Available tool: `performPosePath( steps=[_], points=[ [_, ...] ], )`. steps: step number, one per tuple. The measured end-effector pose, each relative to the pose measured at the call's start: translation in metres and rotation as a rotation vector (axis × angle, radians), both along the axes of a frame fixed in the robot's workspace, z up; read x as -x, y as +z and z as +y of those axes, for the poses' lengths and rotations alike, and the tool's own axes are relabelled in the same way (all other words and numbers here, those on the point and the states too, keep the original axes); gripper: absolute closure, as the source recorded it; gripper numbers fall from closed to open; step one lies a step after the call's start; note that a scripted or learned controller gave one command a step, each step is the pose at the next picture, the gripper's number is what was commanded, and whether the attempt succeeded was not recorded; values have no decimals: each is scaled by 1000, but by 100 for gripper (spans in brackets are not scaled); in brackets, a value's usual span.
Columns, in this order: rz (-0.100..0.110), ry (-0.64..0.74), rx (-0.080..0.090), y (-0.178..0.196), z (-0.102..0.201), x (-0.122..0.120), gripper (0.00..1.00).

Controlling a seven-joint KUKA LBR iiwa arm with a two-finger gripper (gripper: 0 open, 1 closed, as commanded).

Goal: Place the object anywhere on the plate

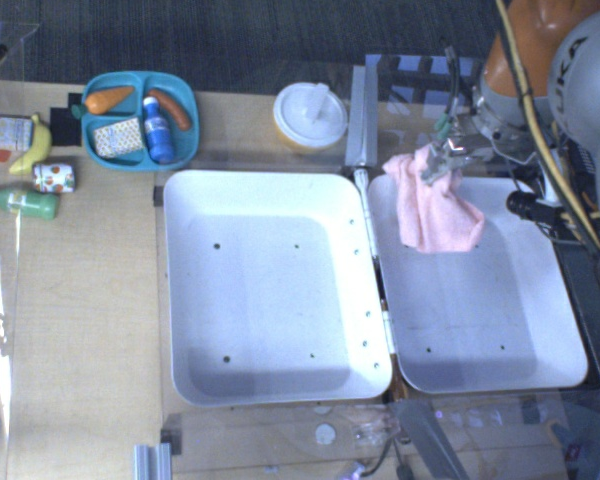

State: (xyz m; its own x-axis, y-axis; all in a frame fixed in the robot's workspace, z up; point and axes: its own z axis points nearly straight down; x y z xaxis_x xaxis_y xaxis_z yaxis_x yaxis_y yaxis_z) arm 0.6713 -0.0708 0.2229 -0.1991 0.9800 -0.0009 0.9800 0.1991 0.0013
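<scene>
A pink cloth (437, 218) hangs crumpled over the far left part of the right bin (490, 318). My gripper (441, 164) is shut on the cloth's top edge, reaching in from the right. The plate (187, 105) is a blue divided dish on the bench at the far left, beyond the left bin (270, 288). It holds a toy carrot (110, 98), a sausage (172, 110), a blue bottle (157, 130) and a cracker (117, 138).
A white lidded bowl (310, 115) stands on the bench between the plate and the gripper. A banana (35, 144), a small can (53, 177), a green bottle (20, 202) and a carton (4, 133) lie at the far left edge.
</scene>
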Motion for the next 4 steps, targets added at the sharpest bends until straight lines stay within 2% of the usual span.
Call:
performPosePath(
  steps=[2,3,4],
  points=[
    [0,809,-1,4,104,15,100],
    [-4,1210,1,2,156,12,100],
    [-5,1209,1,2,156,12,0]
  ],
)
